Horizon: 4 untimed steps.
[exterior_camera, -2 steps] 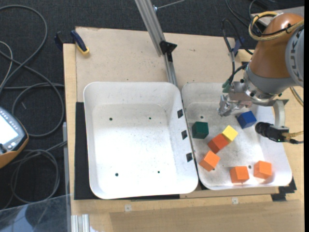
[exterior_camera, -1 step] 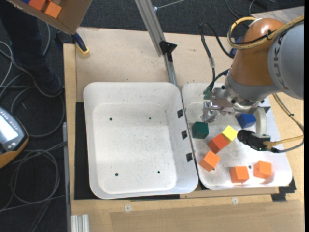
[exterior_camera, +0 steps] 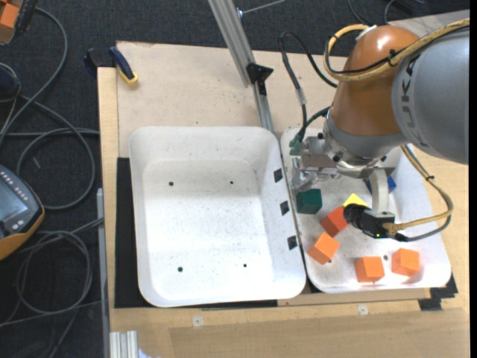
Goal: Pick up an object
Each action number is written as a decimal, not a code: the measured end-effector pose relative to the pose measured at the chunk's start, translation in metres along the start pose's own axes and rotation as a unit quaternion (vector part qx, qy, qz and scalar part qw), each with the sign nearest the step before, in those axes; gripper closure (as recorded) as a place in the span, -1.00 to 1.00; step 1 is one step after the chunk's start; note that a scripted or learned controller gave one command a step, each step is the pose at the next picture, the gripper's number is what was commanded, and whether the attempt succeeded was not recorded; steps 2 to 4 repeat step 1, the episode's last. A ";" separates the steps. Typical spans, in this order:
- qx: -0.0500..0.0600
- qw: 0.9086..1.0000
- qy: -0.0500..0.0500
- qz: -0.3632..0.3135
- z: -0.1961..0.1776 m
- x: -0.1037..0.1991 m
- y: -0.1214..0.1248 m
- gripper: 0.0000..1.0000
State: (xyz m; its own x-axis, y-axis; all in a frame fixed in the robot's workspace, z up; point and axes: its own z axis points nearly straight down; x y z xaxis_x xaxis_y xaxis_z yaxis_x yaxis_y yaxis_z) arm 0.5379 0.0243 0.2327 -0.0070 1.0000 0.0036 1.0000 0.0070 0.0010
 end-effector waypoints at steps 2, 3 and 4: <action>0.000 1.000 0.000 0.000 -0.003 0.045 -0.003 1.00; 0.000 1.000 0.000 0.000 -0.003 0.045 -0.003 1.00; 0.000 1.000 0.000 0.000 -0.003 0.045 -0.003 1.00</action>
